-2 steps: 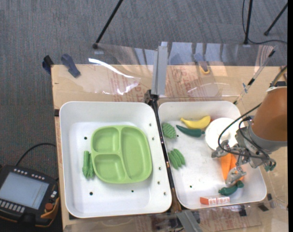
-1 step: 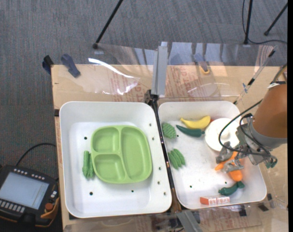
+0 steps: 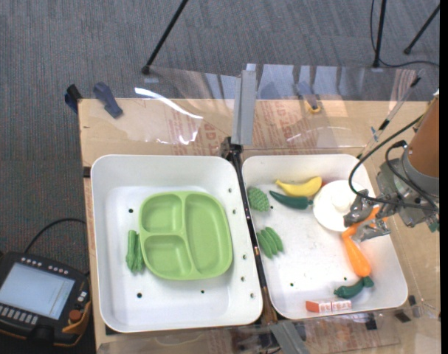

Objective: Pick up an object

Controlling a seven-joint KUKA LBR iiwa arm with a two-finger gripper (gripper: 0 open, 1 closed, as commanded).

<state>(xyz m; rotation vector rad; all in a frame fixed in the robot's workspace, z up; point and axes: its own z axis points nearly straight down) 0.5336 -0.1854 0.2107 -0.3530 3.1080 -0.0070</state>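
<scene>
My gripper (image 3: 365, 217) hangs low over the right side of the right bin (image 3: 297, 310), and its fingers are open. An orange carrot (image 3: 356, 255) with a dark green top (image 3: 354, 287) lies on the bin floor. Its upper end reaches up between the two fingers. The carrot rests on the floor and is not lifted. A white round dish (image 3: 333, 203) lies just left of the gripper, partly under it.
The right bin also holds a yellow banana (image 3: 299, 186), a dark green pepper (image 3: 288, 199), two green leafy pieces (image 3: 258, 199) (image 3: 270, 240) and a red-and-white packet (image 3: 328, 306). The left bin (image 3: 113, 198) holds a green divided plate (image 3: 185, 234) and green pods (image 3: 133, 251).
</scene>
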